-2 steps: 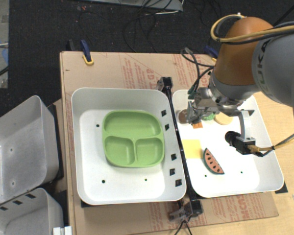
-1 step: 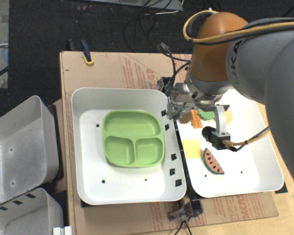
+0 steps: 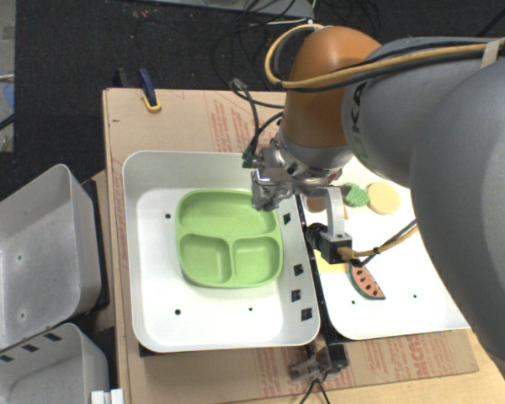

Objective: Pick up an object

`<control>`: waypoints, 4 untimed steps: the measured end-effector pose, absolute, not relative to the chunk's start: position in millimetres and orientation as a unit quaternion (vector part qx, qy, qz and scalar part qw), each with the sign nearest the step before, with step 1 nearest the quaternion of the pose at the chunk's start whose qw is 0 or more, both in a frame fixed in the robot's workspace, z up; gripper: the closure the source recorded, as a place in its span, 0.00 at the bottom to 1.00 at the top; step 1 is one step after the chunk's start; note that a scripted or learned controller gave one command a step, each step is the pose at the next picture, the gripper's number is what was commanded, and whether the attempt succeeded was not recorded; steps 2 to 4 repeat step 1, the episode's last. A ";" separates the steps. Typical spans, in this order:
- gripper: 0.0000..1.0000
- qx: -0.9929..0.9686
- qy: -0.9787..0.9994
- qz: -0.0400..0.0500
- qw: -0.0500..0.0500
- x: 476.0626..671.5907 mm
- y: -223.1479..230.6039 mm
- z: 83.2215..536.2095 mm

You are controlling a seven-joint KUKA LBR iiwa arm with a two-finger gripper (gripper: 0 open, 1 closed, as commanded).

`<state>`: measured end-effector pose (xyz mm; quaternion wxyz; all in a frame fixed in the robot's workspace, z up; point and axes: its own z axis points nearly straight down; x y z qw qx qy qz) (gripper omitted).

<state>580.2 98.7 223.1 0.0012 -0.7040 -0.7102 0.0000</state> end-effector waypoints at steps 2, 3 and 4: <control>0.00 -0.706 -0.708 0.001 0.000 580.5 94.8 223.6; 0.00 -0.706 -0.708 0.001 0.000 580.5 94.8 223.6; 0.00 -0.706 -0.708 0.001 0.000 580.5 94.8 223.6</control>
